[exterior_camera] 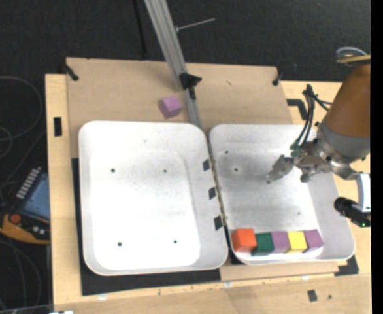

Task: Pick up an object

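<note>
The gripper [289, 167] hangs above the middle of the right bin [257, 142]; whether it is open I cannot tell, and I see nothing in it. The blocks [278, 241] lie in a row against the near wall, apart from it, so probably no pick is made yet.

Even overhead light, bright white bins [146, 195], soft faint shadows, slightly grainy, mildly soft focus
</note>
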